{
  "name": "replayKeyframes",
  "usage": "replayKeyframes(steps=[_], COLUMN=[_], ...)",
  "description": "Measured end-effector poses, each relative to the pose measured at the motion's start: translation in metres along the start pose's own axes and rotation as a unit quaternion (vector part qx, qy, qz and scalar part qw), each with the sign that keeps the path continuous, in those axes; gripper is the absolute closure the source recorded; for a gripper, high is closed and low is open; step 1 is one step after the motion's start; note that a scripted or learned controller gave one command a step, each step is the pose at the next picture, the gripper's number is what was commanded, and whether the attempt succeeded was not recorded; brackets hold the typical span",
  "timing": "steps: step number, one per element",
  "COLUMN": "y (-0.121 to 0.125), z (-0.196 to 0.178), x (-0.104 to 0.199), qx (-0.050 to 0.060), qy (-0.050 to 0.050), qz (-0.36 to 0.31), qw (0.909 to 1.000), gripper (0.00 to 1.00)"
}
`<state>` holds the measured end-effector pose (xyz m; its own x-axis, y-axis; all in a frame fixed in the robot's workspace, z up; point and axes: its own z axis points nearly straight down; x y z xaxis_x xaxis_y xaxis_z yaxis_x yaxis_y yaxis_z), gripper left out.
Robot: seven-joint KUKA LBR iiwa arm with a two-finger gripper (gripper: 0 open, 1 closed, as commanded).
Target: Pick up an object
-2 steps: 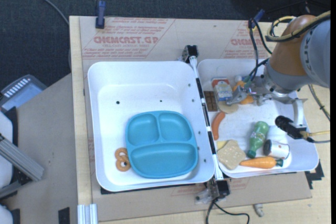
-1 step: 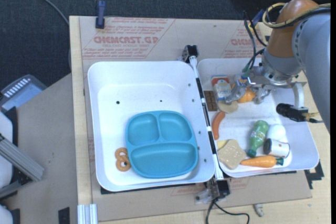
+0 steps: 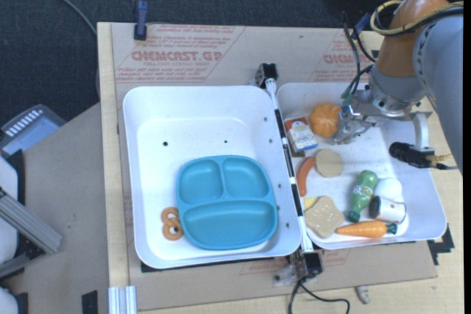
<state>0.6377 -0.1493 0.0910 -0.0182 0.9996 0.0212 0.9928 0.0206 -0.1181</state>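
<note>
- Claw [image 3: 352, 123] is seen lowered into the far part of the right bin [image 3: 427, 184], just beside the orange [image 3: 324, 120]; whether it is spread wide or drawn narrow cannot be told, and nothing is seen held in it.
- Because the arm [image 3: 416, 40] reaches in from the right, the claw is brought down at the orange's right side.
- The orange is judged the likeliest thing to be picked: it lies at the claw's left, touching or nearly so.
- A small carton [image 3: 298, 134] is set just left of the orange, and a round biscuit [image 3: 329, 162] lies nearer the camera.
- A green bottle [image 3: 361, 193], a carrot [image 3: 363, 229] and a cracker [image 3: 324, 217] are gathered at the near end, apart from the claw.
- In the left bin [image 3: 199, 110] a blue plate [image 3: 225, 200] and a pretzel [image 3: 172, 223] are kept.
</note>
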Motion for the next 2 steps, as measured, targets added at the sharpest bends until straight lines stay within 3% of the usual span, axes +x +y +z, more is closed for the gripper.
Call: replayKeyframes(steps=[1, 2], y=[0.000, -0.133], z=[0.000, 0.023], x=[0.000, 0.002], qx=[0.000, -0.058], qy=[0.000, -0.010], qz=[0.000, 0.010], qw=[1.0000, 0.9982], gripper=[0.00, 0.00])
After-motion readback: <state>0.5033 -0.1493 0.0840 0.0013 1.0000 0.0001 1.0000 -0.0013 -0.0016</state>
